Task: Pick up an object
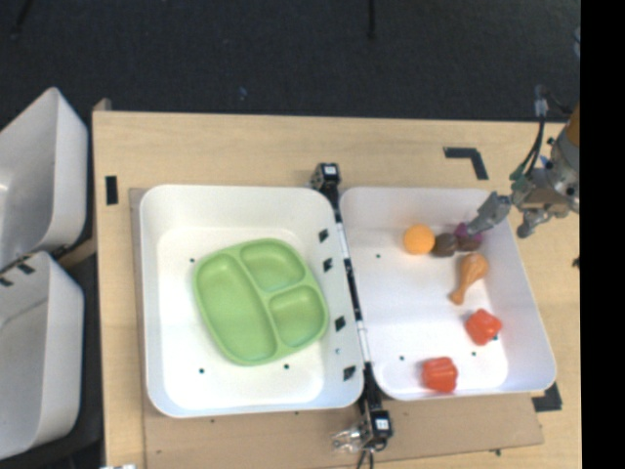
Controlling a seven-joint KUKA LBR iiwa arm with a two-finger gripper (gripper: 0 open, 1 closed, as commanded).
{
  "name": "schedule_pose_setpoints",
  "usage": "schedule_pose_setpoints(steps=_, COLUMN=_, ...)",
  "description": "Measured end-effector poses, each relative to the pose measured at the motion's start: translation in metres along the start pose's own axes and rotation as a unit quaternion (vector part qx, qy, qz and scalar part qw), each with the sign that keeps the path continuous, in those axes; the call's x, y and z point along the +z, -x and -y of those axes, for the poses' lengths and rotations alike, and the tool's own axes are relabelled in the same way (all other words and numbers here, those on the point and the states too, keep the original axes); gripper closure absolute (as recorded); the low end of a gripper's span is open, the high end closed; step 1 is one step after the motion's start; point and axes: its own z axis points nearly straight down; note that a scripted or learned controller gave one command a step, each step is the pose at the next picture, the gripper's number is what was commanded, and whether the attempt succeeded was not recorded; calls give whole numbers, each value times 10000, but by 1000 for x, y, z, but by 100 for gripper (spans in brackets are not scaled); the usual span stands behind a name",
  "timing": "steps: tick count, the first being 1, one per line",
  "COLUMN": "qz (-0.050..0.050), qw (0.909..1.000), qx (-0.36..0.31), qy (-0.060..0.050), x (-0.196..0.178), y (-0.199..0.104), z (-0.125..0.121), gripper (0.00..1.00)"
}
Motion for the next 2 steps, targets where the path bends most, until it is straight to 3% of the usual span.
schedule_pose_setpoints(steps=2, qz=2, qw=10000, qx=-22, qy=-19, x=104, y=-13, z=-13, gripper=0)
